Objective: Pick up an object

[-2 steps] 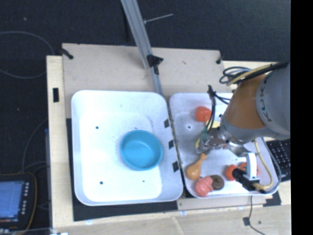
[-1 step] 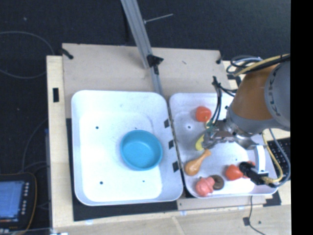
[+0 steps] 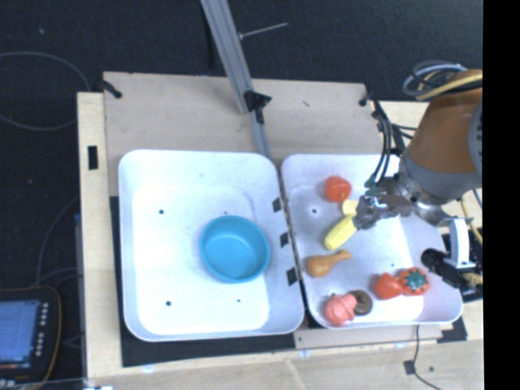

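My gripper [image 3: 367, 215] hangs low over the right bin [image 3: 313, 173], just right of a yellow banana-shaped toy [image 3: 340, 233] and touching or nearly touching its upper end. A red-orange round toy [image 3: 337, 188] lies a little up and left of the gripper. Below the banana lies a brown drumstick-shaped toy [image 3: 325, 262]. Along the bin's front sit a pink toy [image 3: 340, 308] with a dark round piece [image 3: 361, 302] beside it, and a red tomato-like toy with a green top [image 3: 401, 283].
The left bin [image 3: 154, 177] holds a blue bowl [image 3: 235, 249] near its middle. A grey metal pole [image 3: 231, 51] slants in from the top to the gap between the bins. The arm's orange band [image 3: 447, 136] fills the upper right.
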`<state>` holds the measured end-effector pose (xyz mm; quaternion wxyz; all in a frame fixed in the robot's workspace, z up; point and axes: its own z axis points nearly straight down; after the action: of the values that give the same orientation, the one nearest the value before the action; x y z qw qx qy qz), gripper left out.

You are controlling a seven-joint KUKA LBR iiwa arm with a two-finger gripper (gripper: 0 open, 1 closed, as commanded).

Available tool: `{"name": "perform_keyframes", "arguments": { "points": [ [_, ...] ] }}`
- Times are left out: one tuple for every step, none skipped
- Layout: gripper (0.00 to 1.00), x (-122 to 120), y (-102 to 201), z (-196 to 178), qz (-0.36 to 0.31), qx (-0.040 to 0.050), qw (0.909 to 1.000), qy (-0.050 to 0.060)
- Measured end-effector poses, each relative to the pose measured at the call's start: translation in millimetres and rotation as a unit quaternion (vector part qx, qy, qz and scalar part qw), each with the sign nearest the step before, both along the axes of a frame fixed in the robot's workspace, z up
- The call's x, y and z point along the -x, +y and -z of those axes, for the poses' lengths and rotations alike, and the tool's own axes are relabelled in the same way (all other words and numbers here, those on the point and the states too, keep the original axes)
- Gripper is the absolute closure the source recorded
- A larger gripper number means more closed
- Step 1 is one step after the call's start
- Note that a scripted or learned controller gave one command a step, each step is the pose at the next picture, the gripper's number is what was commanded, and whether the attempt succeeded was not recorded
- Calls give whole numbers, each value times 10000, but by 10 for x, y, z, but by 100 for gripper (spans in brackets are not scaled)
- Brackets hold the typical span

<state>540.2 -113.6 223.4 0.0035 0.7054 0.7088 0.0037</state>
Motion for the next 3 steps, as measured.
{"name": "perform_keyframes", "arguments": {
  "points": [
    [100, -16, -8, -175, -11, -1, 10000, 29],
    [100, -55, 474, -98, -14, -3, 10000, 51],
    [100, -98, 947, -36, -18, -15, 10000, 84]
  ]
}}
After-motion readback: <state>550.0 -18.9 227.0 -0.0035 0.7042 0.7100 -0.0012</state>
